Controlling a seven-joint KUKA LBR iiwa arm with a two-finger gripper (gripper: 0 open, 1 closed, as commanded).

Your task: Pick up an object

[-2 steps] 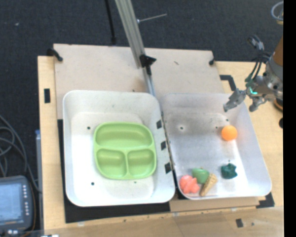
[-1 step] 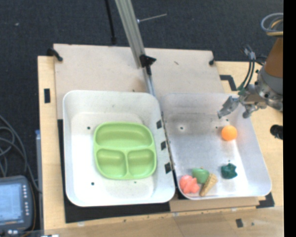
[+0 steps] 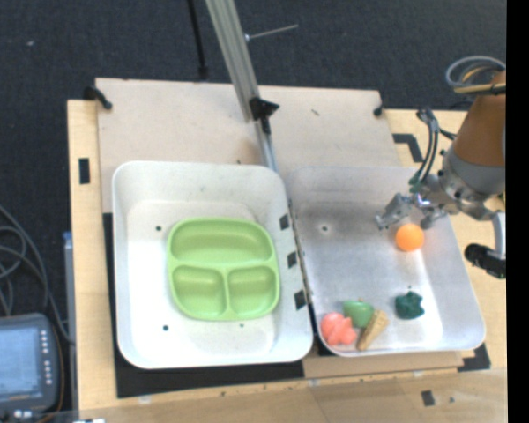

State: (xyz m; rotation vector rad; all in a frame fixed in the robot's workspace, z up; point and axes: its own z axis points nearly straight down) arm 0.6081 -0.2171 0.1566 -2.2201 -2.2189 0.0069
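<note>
Dark carpet surrounds a pale wooden bench (image 3: 203, 113) carrying two shallow white bins side by side: the left bin (image 3: 141, 192), well away from the jaws, holds one green divided tray (image 3: 222, 268), and the right bin (image 3: 344, 210) lies directly beneath the arm. One gripper (image 3: 414, 208) hangs over that bin's far right portion, its two fingers spread apart and holding nothing. One orange ball (image 3: 409, 238) sits just below the jaws, apparently apart from them (the closest candidate by some margin). This looks like the approach step of a pick, and the next move likely calls for lowering and centring over the ball before closing. Further below the jaws rest four small items: one dark green piece (image 3: 410, 305), one light green toy (image 3: 359, 311), one pink toy (image 3: 338, 329) and one tan cone (image 3: 374, 330).
</note>
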